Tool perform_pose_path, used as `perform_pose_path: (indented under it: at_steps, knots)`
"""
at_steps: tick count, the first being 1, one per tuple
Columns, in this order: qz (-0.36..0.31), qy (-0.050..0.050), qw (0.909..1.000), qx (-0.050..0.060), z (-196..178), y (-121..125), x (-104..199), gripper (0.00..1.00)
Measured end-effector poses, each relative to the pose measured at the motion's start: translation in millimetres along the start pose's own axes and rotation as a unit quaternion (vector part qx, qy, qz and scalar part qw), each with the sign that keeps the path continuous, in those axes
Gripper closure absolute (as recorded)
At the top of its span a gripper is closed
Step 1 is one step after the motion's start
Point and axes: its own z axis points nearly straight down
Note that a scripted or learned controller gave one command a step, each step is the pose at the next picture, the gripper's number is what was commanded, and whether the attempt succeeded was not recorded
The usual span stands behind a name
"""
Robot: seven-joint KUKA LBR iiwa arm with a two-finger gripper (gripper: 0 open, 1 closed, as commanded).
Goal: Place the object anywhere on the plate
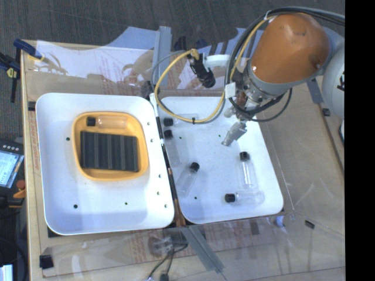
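The plate (84,164) is yellow with a dark ridged middle and lies in the left bin (105,215). A small black piece (91,121) rests on the plate's far left corner. Clear bottles with black caps lie in the right bin (202,212): one (249,174) at the right, one (187,179) left of centre, one (243,198) near the front. My gripper (234,134) hangs over the upper middle of the right bin, up and left of the right-hand bottle, and I see nothing held in it.
Two more black caps (167,127) sit against the right bin's left wall. A yellow cable (170,69) loops from the wrist over the bin's far edge. Papers (88,60) lie behind the bins. The arm's orange band (290,40) looms at the upper right.
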Motion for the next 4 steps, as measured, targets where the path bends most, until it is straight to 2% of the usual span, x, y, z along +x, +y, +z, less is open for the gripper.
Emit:
perform_pose_path:
  at_steps: [1,2,3,4]
  knots:
    - [-0.100,0.002,0.9950,0.000,4,9,37,0.00]
    - [-0.096,-0.001,0.9954,0.001,4,-26,21,0.00]
    - [-0.047,0.002,0.9989,0.001,6,12,34,0.00]
    - [-0.054,-0.003,0.9986,-0.001,10,-21,21,0.00]
